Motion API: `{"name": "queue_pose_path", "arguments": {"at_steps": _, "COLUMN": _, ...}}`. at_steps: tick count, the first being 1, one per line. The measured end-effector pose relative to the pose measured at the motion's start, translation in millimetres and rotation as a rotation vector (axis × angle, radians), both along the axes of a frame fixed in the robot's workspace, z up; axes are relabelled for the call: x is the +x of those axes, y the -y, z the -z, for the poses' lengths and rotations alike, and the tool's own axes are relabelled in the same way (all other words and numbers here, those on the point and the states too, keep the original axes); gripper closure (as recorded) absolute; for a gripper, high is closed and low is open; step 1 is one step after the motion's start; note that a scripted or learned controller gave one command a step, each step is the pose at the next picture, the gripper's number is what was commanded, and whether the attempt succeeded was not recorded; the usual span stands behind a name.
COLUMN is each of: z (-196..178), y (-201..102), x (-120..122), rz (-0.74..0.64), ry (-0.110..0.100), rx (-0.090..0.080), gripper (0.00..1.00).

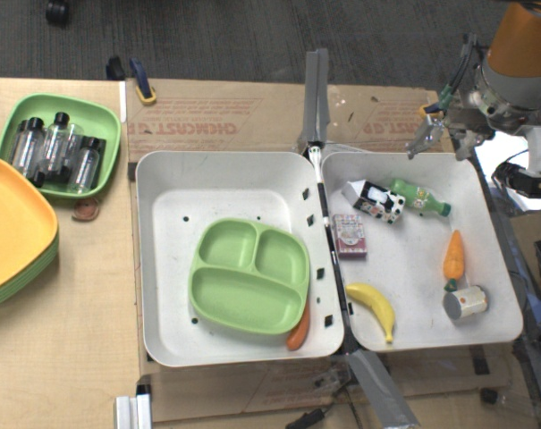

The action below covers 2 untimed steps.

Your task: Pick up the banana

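Observation:
The yellow banana (375, 307) lies in the right bin (502, 324) near its front left corner, curved, with one end toward the front edge. My gripper (443, 143) hangs over the far right corner of that bin, well behind the banana and to its right. Its two fingers stand apart and open, with nothing between them. The grey arm with its orange band rises out of the top right of the view.
The right bin also holds a green bottle (422, 197), a black-and-white toy (380, 201), a small card pack (349, 236), a carrot (454, 256) and a grey can (465, 302). In the left bin sit a green divided plate (250, 275) and a sausage (299, 332).

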<state>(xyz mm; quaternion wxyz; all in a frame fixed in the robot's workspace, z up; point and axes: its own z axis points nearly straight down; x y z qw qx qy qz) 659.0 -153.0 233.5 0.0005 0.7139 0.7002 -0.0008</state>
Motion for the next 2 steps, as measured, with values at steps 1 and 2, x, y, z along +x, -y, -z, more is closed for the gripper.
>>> {"name": "queue_pose_path", "arguments": {"at_steps": 1, "z": 20, "y": 49, "x": 0, "rz": 0.129, "ry": 0.000, "rx": 0.000, "gripper": 0.00}}
{"name": "queue_pose_path", "arguments": {"at_steps": 2, "z": 16, "y": 54, "x": -68, "rz": 0.177, "ry": -0.001, "rx": 0.001, "gripper": 0.00}}
